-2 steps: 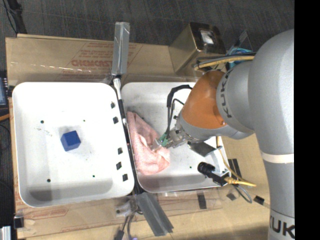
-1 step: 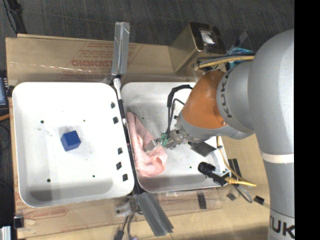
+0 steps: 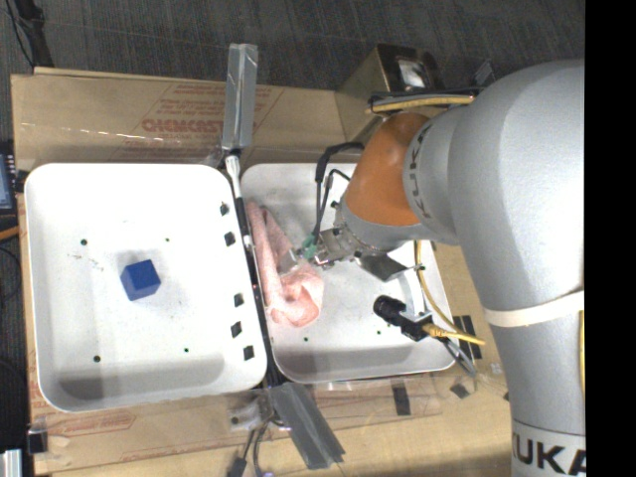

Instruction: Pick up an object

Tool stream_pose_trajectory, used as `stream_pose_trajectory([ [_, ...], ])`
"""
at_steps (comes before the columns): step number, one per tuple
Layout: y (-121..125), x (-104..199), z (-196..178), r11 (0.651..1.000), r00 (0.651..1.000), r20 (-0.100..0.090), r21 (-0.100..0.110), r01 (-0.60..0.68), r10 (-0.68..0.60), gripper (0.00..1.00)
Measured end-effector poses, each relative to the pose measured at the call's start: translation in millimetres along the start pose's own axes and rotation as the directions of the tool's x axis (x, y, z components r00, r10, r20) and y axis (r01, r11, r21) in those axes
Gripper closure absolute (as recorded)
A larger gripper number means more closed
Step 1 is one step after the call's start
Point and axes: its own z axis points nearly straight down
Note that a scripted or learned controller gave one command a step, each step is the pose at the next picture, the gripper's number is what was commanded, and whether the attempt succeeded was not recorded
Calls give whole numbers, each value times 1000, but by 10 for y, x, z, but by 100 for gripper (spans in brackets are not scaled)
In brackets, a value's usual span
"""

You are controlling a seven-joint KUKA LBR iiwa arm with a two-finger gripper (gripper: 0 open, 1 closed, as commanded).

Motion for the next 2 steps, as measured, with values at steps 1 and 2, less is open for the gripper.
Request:
stream_pose_trajectory([
  [1, 7, 17, -99, 1000, 1000, -4, 1, 5, -5, 100],
  [2, 531, 358, -978, 988, 988, -4, 2, 156, -156, 100],
])
